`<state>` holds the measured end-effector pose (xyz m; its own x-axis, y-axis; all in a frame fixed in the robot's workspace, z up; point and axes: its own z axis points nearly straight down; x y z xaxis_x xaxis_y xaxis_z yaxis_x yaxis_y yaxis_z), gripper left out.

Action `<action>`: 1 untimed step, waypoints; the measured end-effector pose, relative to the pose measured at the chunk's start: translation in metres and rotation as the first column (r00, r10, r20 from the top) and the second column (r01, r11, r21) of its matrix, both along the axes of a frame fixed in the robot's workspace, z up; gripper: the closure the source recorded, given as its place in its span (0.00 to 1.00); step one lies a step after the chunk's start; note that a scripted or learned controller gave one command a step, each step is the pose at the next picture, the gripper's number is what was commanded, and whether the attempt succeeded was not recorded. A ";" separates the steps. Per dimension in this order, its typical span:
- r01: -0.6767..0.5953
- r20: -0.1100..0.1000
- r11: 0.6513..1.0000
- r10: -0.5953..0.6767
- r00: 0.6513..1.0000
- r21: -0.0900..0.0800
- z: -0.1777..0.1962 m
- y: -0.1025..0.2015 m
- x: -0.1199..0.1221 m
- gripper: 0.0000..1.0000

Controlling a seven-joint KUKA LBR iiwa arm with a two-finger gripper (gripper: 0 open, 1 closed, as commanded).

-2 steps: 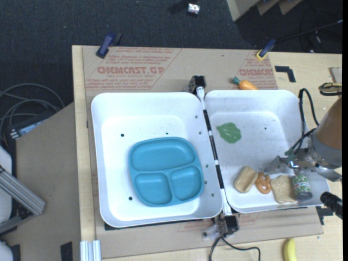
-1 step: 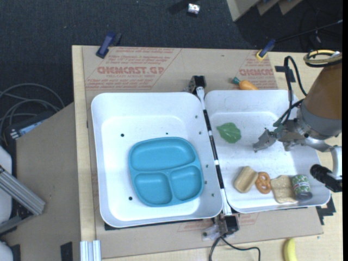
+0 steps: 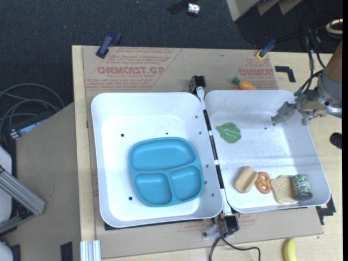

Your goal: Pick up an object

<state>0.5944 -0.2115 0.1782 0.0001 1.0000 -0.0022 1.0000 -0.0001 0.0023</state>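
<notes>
I see the gripper (image 3: 294,113) over the far right edge of the right bin (image 3: 304,151), fingers spread apart with nothing between them. From the green leaf (image 3: 229,132) in that bin, the bread roll (image 3: 245,179), pretzel (image 3: 263,182), cracker (image 3: 281,188) and small can (image 3: 300,185) lie in a row nearer the front wall. The left bin (image 3: 109,145) holds a blue divided tray (image 3: 165,170).

The arm (image 3: 333,75) enters from the right edge — grey, its wrist angled down and leftward. The end effector (image 3: 293,113) hangs at its tip, fingers spread apart — nothing between them, one finger (image 3: 281,114) pointing left.
</notes>
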 end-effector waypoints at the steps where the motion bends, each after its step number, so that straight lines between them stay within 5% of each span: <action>1: 0.000 -0.005 1.000 0.000 1.000 0.003 -0.092 0.048 -0.076 0.00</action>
<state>0.5188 -0.1634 0.0862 0.0003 1.0000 0.0013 1.0000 -0.0003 -0.0030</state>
